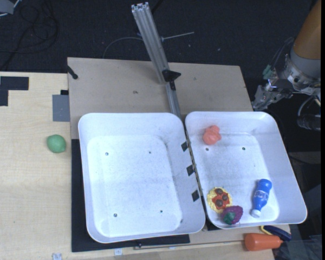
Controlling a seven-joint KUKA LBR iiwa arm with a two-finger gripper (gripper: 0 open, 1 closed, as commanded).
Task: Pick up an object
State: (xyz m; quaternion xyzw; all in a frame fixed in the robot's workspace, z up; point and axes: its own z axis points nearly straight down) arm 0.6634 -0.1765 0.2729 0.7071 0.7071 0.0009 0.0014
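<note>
The right bin [281,145] holds a pink lumpy toy [211,135] near its back left corner. Along its front lie a blue bottle with a white cap [261,196], a yellow toy with red dots [219,197] and a purple and green toy [232,215]. My gripper [267,94] hangs off the bin's back right corner, above the dark floor beyond the bench, well away from all the objects. Nothing shows between its fingers.
The left bin [92,145] lies beside the right one. A green ball [56,143] rests on the wooden bench to the left. An orange object [261,241] lies in front of the right bin. A slanted metal rail [154,42] rises behind the bins.
</note>
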